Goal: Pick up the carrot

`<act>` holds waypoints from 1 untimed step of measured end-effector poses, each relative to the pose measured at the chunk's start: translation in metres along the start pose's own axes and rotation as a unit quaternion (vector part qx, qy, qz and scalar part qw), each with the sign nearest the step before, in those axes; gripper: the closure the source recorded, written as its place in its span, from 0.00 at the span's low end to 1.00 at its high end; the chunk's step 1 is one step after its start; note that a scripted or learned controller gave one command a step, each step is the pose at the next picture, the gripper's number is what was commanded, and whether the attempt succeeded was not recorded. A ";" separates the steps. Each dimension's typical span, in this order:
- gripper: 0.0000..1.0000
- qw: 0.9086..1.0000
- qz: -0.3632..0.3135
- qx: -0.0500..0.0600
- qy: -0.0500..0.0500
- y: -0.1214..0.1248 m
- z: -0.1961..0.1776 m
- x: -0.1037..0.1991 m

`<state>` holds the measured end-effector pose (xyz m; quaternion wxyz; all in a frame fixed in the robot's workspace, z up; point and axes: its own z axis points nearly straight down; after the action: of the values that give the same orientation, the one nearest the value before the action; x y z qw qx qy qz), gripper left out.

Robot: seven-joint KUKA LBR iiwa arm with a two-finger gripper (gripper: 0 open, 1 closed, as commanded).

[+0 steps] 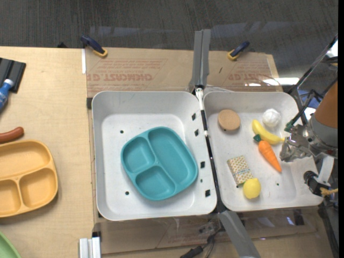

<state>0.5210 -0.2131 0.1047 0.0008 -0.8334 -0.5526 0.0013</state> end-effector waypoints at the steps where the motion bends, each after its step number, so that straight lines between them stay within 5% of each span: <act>1: 1.00 0.955 0.296 0.000 -0.001 0.005 -0.149 0.044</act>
<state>0.5430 -0.1742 0.2539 -0.0002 -0.9598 -0.2807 0.0019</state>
